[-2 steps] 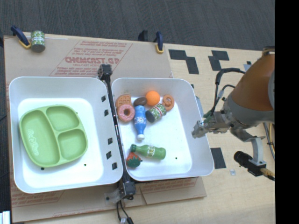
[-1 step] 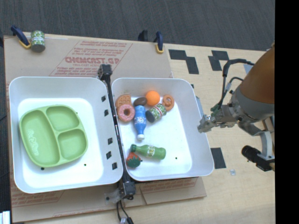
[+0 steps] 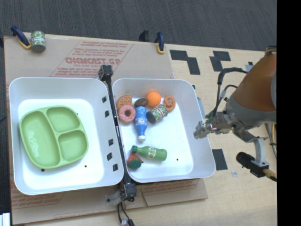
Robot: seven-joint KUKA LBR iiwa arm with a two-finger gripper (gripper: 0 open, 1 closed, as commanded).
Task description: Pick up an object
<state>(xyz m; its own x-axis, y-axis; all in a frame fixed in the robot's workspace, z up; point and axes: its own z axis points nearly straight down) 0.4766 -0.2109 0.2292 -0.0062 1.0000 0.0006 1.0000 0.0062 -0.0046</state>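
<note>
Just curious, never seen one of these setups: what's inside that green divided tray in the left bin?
The green divided tray in the left bin has three compartments, and all three look bare. Whatever lies under the tray is covered.

2 white bins (image 3: 94, 140) glossy plastic; green tray (image 3: 35, 142) matt plastic.

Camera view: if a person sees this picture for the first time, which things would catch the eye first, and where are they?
Probably the green tray, big and bright in the left bin. Next the colourful cluster of toys in the right bin: an orange ball, a pink donut, a blue bottle and, nearer the front, a green bottle. The arm, with its orange band, hangs at the right, its gripper at that bin's right rim.
</note>
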